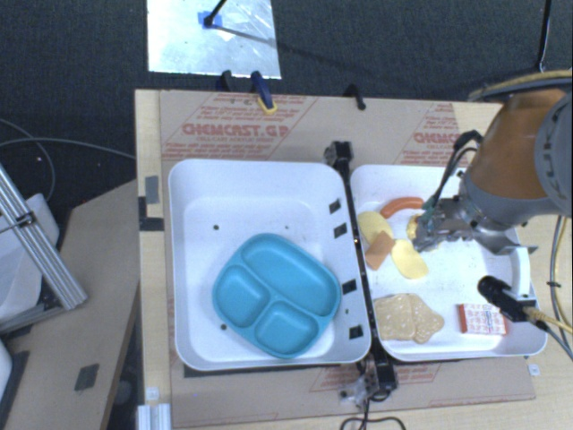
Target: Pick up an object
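One camera view, from above and at a slant. Reaching in from the right: grey arm [524, 150], bent down over the right bin [466, 271], with the gripper [423, 229] low among the toy food. Cannot tell how far open it stands or whether anything is caught; tip seen from above and lost in the clutter, so no hold claimed.

Nearest the gripper:
- yellow slice [410, 261] just beside it, toward the view's bottom edge, lying flat
- orange sausage [401, 206] just beside it on the far side, lying across the bin
- orange-brown chunk [380, 251] and pale yellow piece [368, 224] a little to its left, against the wall between the bins

Well apart from the gripper: crackers [407, 318] near the front wall, and a red-and-white packet [481, 318] toward the front right corner.

Probably a descent onto the tight cluster in mid-bin, since most pieces crowd there and a blind close stands the best chance of catching something. Likeliest target the yellow slice or the sausage, judging by nearness; impossible to say which. Flat, thin slice likely hard to pinch from above; rounded sausage easier, though apt to roll.

Left bin [242, 195], well apart to the gripper's left, bearing a blue divided plate [276, 294]. No lift visible yet; pick not yet done.
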Tool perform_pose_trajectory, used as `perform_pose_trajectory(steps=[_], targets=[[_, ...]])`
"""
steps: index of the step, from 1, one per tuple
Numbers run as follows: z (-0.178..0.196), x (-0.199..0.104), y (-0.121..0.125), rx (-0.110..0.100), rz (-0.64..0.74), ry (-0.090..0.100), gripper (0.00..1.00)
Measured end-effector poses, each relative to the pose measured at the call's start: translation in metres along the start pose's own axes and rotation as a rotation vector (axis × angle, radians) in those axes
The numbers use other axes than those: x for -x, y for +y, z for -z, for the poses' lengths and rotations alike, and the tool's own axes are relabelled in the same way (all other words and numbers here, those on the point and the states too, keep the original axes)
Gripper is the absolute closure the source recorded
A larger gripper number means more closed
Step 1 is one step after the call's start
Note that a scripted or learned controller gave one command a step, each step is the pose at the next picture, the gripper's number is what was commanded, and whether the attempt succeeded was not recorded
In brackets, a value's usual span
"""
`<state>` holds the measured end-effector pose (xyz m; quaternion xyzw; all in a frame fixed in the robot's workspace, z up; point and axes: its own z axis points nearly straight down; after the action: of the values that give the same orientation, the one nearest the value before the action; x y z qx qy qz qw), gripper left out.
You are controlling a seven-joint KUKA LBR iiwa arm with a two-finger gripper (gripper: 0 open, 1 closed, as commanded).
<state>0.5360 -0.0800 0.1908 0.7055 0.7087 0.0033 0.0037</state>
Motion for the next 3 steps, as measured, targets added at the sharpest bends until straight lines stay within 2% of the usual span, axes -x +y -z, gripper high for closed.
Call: perform_pose_trajectory(steps=[1,2,3], targets=[[-0.104,0.03,-0.032,-0.014,-0.008,0.0,0.0],[-0.106,0.03,-0.03,-0.01,-0.004,0.001,0.0],[-0.106,0.046,-0.045,-0.01,-0.005,0.001,0.0]])
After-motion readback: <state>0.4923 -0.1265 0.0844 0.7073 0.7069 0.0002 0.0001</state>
